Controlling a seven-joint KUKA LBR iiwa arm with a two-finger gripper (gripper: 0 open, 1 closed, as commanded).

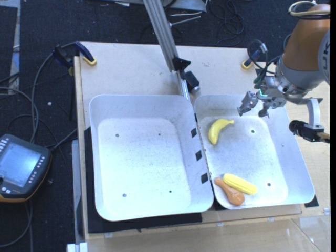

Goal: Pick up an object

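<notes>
We see the grey arm with its orange band reaching in from the right, its two-finger jaws (255, 107) hanging over the far part of the shallow white right-hand bin (294, 161) on the pale wooden desk (136, 70). The two fingers stand apart with nothing between them, which we read as a hand readied for a descent, not a grasp made. The curved yellow plastic banana (218, 129) lies on the bin floor near the divider, down and to the left of the jaws, near but clearly apart from them. At the bin's near edge, a yellow corn-like piece (241, 184) rests touching an orange carrot-shaped piece (231, 193), well away from the jaws. The banana looks the likeliest target to us.
</notes>
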